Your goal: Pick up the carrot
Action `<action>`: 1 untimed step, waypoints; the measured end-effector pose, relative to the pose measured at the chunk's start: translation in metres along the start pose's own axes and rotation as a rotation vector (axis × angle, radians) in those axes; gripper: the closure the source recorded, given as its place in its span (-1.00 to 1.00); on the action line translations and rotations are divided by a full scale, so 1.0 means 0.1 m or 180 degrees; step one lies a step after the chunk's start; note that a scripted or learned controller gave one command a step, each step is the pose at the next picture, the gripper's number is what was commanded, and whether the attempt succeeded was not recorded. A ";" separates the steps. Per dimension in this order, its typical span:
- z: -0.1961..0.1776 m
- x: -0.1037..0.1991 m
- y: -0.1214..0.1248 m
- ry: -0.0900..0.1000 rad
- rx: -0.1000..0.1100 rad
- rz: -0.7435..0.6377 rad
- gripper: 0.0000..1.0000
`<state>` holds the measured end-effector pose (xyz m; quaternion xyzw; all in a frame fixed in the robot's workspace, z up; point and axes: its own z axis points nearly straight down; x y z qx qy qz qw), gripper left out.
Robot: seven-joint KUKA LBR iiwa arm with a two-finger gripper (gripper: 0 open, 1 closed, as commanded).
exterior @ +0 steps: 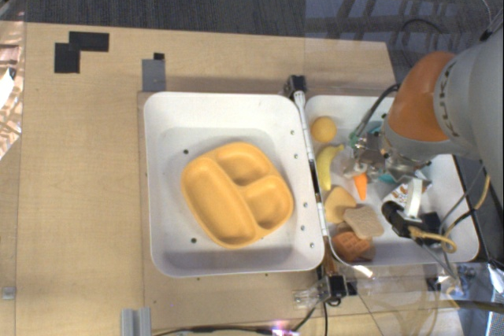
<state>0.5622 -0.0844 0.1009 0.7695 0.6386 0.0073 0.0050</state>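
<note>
The carrot [360, 186] is a small orange piece standing on end in the right bin [465, 240], just right of the banana [325, 166]. My gripper [365, 163] hangs directly over the carrot's top end, at the end of the grey arm with its orange band [417, 102]. The gripper's body hides the carrot's upper tip, so I cannot tell whether it touches the carrot.
Around the carrot lie a yellow lemon [323, 128], a cheese wedge [339, 203], a bread slice [364, 222] and a brown bun [352, 246]. The left bin [165, 130] holds a yellow divided plate [236, 193]. Cables run at the right bin's front right.
</note>
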 end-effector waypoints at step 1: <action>-0.86 0.55 0.09 -0.0002 0.0024 -0.0844 1.00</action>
